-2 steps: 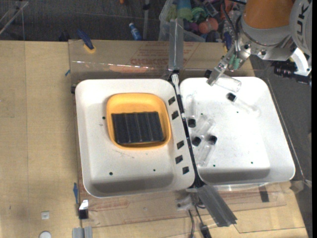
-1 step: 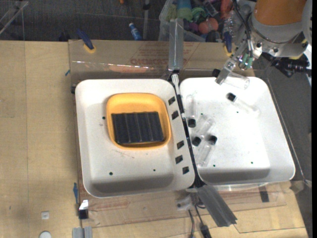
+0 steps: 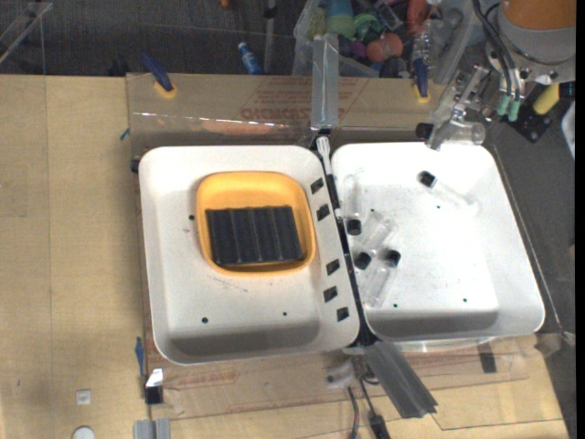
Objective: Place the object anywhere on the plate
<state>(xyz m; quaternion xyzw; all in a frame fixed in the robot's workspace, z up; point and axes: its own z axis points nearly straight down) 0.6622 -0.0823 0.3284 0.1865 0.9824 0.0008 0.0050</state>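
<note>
Pincer hangs at the far right corner of the right bin, below the grey arm that tilts in from the upper right. Whether it is released or clenched cannot be told. Two white bins sit side by side. Clear tubes with four black caps lie in the right bin: one tube just below the pincer, the other three clustered further down and to its left. Well to its lower left, in the left bin, sits one orange plate bearing one black ribbed block.
</note>
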